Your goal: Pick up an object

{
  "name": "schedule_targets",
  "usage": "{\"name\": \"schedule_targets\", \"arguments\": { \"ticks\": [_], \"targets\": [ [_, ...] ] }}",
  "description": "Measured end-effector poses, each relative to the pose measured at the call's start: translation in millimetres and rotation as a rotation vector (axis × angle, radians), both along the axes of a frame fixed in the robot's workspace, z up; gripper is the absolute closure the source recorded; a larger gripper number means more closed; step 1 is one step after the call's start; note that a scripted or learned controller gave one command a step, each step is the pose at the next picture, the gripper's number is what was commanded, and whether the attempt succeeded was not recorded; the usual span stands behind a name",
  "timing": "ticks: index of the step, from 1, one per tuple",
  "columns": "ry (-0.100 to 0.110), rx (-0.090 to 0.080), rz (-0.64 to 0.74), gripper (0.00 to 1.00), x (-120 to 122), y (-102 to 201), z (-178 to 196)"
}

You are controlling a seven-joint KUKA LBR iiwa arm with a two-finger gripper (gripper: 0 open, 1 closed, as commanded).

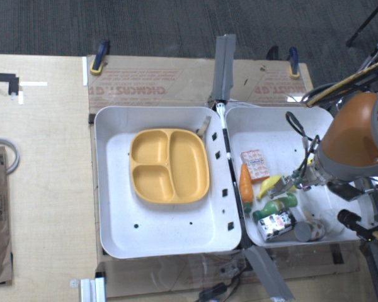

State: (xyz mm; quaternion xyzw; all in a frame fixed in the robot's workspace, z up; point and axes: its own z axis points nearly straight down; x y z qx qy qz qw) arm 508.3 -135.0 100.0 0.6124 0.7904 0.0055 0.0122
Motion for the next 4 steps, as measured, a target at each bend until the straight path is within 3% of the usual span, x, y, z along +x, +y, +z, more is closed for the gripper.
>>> {"name": "schedule_targets", "arguments": {
  "ticks": [1, 2, 3, 4],
  "targets": [
    [0.029, 0.007, -0.120, 0.00, -30.9, -21.0, 43.6],
    [0.017, 0.006, -0.100, 0.00, -26.2, -0.1, 15.9],
    [0.021, 0.006, -0.101, 1.00, -26.3, -0.3, 22.6],
    [0.025, 0.006, -0.102, 1.00, -26.4, -0.8, 29.3]
  ]
}}
